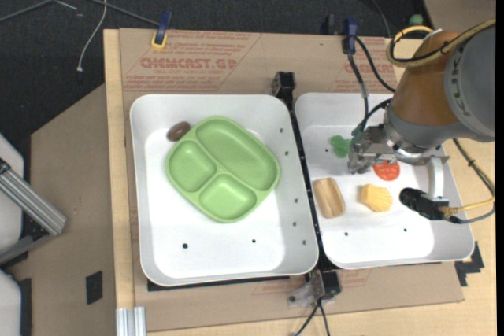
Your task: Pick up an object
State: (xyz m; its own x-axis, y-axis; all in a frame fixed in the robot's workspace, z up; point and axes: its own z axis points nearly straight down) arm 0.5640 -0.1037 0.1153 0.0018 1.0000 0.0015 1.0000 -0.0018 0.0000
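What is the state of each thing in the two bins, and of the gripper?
Green plate: lying flat in the left bin, compartments bare.
Brown piece: at the plate's upper left rim.
Bread roll: lying loose in the right bin.
Yellow piece: loose, beside the roll.
Red piece: under the gripper.
Green piece: left of the gripper.
Gripper: low in the right bin.

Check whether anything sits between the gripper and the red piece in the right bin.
Nothing visible does. The gripper hangs low in the right bin, with the red piece right beside it. The green piece lies on its other side; the yellow piece lies nearer the camera.
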